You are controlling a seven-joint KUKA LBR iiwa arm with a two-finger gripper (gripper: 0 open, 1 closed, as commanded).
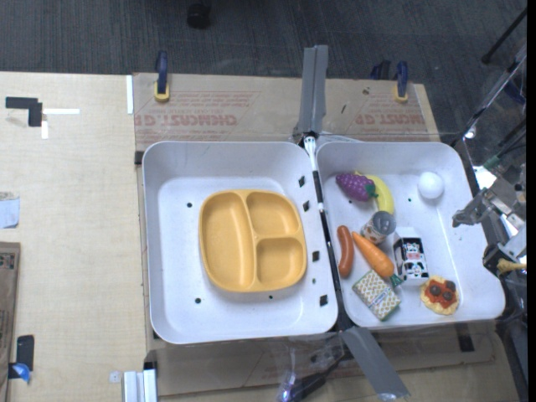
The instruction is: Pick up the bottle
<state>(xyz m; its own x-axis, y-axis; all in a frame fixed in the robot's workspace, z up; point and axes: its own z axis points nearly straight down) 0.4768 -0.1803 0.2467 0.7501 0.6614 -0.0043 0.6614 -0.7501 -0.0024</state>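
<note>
Gripper (502,224) sits at the right bin's (469,170) right edge; I can't tell its state. Cracker box (376,295) and pizza (440,295) lie by the near edge. Bottle (381,226) stands mid-bin, touching the carrot (373,255), grapes (356,186) beyond. Yellow plate (252,240) fills the left bin (167,249).

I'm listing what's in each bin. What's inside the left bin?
The left bin holds a yellow divided plate with three compartments, nothing in them. Bare white floor shows around it. The floor beneath the plate is covered, so I can't see it.
</note>
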